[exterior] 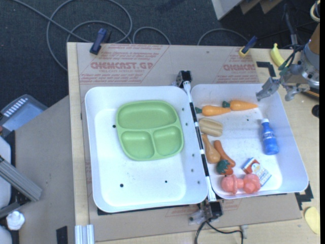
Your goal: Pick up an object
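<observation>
The arm is cut off by the frame's right side, so little beyond its wrist and the jaws (274, 87) shows; these hang over the upper right rim of the right bin (292, 136), and with the fingers small and blurred against the rim, whether they are open or closed cannot be told. Nothing is seen between them. In the right bin lie two orange carrots (231, 107) end to end near the top, a tan bread roll (210, 127) below them by the left wall, a blue bottle (268, 136) toward the right, a red-orange pepper-like piece (223, 155) with a dark green end, a pink toy (240, 184) at the bottom, and a small red and white packet (257, 170) just beside it; the shapes of these last are hard to make out. The left bin (101, 151) holds a green divided tray (150, 129) with three compartments. Both bins sit on a bench (81, 70) covered with a board printed in reddish letters, with blue clamps (99, 40) at its top edge. Beyond it is dark carpet (30, 29) with looping grey cables (91, 9). A yellow object (277, 56) sits near the arm, partly hidden.
</observation>
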Controlling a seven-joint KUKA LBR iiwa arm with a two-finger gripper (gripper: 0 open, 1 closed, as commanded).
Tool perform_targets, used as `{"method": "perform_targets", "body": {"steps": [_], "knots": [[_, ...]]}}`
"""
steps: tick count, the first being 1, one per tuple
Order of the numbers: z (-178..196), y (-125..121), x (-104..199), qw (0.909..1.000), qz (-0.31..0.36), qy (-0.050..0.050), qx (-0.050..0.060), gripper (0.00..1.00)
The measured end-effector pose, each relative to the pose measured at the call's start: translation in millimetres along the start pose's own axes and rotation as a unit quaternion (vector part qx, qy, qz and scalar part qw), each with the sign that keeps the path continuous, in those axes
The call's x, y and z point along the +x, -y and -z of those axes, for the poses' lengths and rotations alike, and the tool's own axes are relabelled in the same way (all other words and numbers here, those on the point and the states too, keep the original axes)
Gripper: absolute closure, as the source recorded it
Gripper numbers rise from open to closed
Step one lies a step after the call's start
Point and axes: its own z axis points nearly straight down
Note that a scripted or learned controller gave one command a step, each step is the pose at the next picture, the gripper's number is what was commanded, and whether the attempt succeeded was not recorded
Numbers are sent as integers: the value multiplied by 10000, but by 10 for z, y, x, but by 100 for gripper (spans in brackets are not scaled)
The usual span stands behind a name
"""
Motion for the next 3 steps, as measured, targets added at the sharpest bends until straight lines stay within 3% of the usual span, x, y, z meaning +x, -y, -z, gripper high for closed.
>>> {"method": "perform_targets", "body": {"steps": [1, 2, 3], "knots": [[-1320, 40, -75, 10000, 27, -56, 8, 0], [-1319, 455, 100, 10000, -1, -4, 5, 0], [-1318, 660, -6, 10000, -5, -5, 11, 0]]}}
